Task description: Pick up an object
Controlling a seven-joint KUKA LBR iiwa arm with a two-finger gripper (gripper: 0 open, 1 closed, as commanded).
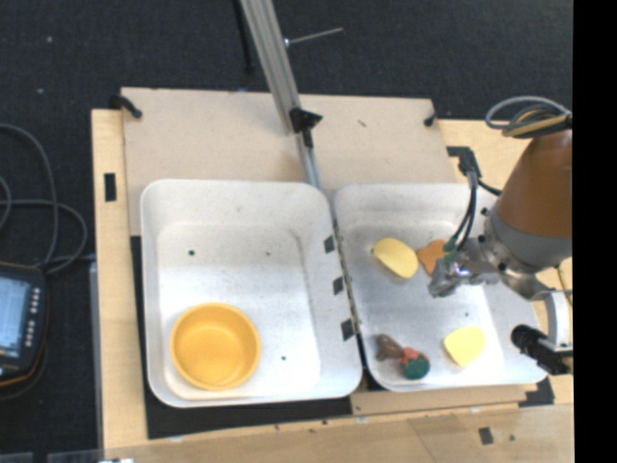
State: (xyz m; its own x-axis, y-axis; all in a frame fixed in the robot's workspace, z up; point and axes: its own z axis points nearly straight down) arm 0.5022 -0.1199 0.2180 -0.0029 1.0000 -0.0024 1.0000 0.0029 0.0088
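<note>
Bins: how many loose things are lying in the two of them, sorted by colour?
Yellow: 3, the bowl, a piece and another piece.
Orange: 1, a piece by the gripper.
Brown: 1, a bit.
Green and red: 1, a toy.
Total: 6.

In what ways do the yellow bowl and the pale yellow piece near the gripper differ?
The yellow bowl lies in the left bin; the pale yellow piece lies in the right bin. The bowl is larger, round and hollow; the piece is smaller, a flat-looking oval. The bowl is a deeper orange-yellow; the piece is paler. The bowl is far from the gripper; the piece is close beside it. Both are yellowish and rest on a bin floor.
</note>
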